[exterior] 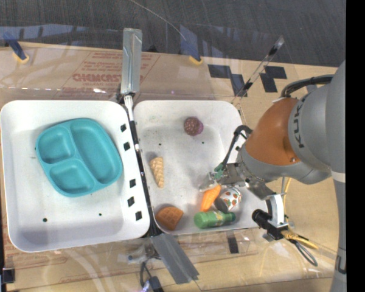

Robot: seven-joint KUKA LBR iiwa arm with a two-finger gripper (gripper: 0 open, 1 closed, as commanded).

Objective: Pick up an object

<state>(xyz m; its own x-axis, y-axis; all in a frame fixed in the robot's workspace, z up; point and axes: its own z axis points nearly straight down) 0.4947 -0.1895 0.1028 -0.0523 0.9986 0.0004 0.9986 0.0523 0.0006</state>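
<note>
Low in the right bin (170, 111), the end effector (222, 176) is seen just above an orange carrot (210, 197); its opening cannot be told. A green bottle (214, 219) lies nearer.

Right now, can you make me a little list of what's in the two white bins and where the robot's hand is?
left bin: a teal plate with three sections
right bin: toy foods, mostly near the front right corner
back of right bin: a dark red round fruit
left side of right bin: a pale corn-like piece
front of right bin: a brown bun-like piece, a green bottle lying down, an orange carrot
hand: low over the right bin, just above the carrot
holding anything: can't tell
</note>
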